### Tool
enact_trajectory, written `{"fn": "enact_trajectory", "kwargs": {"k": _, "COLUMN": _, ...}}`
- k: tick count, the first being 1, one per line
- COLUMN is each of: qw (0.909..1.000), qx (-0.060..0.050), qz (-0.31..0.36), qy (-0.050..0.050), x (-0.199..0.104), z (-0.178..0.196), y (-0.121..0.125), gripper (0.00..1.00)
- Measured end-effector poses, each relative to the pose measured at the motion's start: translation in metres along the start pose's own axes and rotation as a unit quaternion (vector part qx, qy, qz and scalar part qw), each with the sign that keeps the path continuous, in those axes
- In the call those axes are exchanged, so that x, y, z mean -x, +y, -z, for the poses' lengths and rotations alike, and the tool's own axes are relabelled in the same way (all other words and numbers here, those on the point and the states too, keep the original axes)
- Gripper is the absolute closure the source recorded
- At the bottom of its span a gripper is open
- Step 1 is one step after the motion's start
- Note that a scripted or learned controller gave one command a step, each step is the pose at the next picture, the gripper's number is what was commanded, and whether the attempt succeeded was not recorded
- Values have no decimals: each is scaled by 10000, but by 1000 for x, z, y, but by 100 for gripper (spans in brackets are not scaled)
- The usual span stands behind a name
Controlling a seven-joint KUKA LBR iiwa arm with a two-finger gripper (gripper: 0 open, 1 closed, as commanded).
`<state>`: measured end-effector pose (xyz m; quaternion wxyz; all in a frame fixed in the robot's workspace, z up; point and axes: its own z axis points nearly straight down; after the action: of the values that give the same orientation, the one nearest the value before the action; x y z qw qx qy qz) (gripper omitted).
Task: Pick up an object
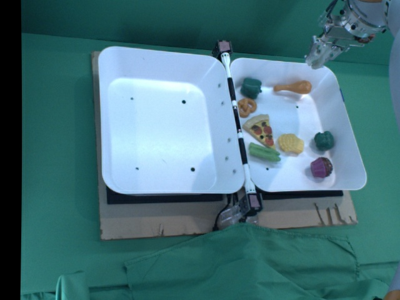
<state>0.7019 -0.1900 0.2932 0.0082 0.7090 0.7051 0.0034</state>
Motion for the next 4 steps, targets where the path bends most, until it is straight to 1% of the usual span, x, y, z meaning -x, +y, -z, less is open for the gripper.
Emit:
{"fn": "enact_trajectory", "kwargs": {"k": 1, "qw": 9999, "qx": -115, "qz": 4, "qy": 30, "x": -3, "z": -93, "y": -43, "gripper": 100}}
{"fn": "enact_trajectory", "kwargs": {"k": 2, "qw": 10000, "qx": -52, "qz": 19, "qy": 11, "x": -3, "z": -108, "y": -34, "gripper": 100}}
{"fn": "enact_trajectory", "kwargs": {"k": 3, "qw": 10000, "qx": 1, "qz": 15, "qy": 7, "x": -2, "z": -11, "y": -37, "gripper": 100}}
{"fn": "enact_trajectory", "kwargs": {"k": 4, "qw": 10000, "qx": -45, "qz": 37, "qy": 20, "x": -47, "z": -35, "y": 0, "gripper": 100}}
